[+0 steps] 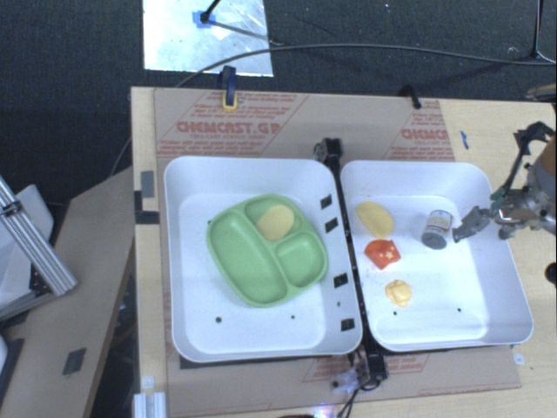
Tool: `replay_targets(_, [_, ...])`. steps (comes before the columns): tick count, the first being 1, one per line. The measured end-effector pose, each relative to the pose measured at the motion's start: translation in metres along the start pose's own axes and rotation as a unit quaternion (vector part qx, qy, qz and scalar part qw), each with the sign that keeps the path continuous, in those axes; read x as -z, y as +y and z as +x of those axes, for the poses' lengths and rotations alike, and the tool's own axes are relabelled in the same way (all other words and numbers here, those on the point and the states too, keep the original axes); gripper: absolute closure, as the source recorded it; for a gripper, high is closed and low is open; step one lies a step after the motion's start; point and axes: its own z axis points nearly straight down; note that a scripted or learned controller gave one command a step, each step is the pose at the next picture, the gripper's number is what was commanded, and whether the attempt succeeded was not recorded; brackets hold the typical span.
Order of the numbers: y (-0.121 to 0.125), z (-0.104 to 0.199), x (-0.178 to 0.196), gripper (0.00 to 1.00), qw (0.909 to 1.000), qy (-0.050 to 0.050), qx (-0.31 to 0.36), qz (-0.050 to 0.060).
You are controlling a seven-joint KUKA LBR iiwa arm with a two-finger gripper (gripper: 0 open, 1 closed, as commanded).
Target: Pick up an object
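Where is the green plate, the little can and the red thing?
green plate (248, 264), camera view, bare floor of its long compartment
little can (437, 229), camera view, middle of its side
red thing (381, 252), camera view, centre of its top

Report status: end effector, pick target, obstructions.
End effector at right bin's right edge, nothing held. Nearest: small grey metal can, apart. No obstruction between them.

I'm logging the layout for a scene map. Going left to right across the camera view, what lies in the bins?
Green divided plate → pale yellow item on it → yellow piece → red-orange piece → small yellow piece → grey can → gripper.
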Motion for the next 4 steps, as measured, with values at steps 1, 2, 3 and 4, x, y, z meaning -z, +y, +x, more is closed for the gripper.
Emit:
replay_targets(1, [-0.008, 0.001, -0.060, 0.00, 1.0000, 0.001, -0.001, 0.003])
replay_targets(2, [-0.008, 0.002, -0.111, 0.00, 1.0000, 0.001, -0.001, 0.002])
replay_targets(3, [-0.007, 0.001, -0.098, 1.00, 1.0000, -0.001, -0.001, -0.001])
replay_targets(4, [-0.005, 0.007, -0.053, 1.00, 1.0000, -0.001, 0.001, -0.002])
